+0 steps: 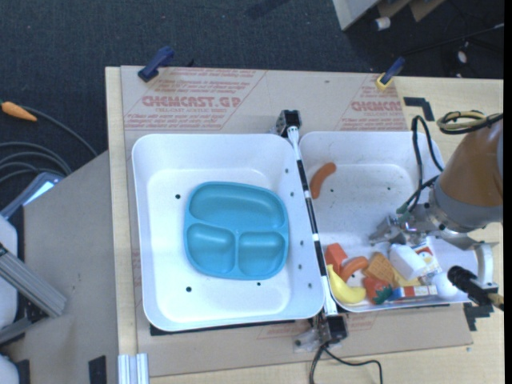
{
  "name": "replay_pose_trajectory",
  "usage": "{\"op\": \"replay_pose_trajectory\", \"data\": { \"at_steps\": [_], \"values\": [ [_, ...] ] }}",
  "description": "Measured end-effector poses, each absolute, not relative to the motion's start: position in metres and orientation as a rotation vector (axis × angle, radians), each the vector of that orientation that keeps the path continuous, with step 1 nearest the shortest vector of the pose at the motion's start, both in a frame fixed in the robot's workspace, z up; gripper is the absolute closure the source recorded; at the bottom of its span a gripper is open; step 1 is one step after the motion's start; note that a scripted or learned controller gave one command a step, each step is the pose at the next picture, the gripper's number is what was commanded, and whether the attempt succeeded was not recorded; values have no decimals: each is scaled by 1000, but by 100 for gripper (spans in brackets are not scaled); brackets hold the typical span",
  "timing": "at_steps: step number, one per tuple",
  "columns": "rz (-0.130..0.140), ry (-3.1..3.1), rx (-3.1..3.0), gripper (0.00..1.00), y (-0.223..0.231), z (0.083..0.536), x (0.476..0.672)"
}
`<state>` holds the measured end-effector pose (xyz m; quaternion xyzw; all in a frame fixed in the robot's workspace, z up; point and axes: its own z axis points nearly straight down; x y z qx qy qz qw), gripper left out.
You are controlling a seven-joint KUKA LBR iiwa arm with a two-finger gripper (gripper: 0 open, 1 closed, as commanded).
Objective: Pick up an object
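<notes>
Now scanning from the left: sitting in the left bin [152, 214], a blue divided plate [237, 230], untouched and well apart from the arm. Crossing the divider into the right bin [352, 146]: lying alone at the far left, an orange sausage-shaped piece [322, 179]; crowding the near edge, a yellow banana [346, 288], a waffle-like piece [381, 270] and a white bottle [414, 260]. Hovering just left of that bottle, the gripper [394, 229], apparently spread and carrying nothing, though blurring at this slant. Aiming well here means choosing one piece standing clear of its neighbours, centring over it, descending straight, closing only once straddling it. Favouring the lone sausage piece is avoiding the clutter; going for the pile is risking a pinch on two things or a slip off the bottle.
</notes>
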<state>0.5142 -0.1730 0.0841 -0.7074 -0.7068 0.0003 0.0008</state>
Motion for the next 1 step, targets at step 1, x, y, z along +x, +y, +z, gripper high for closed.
{"op": "replay_pose_trajectory", "data": {
  "at_steps": [1],
  "values": [
    [0,-2220,-2224,100,-173,94,515]
  ]
}}
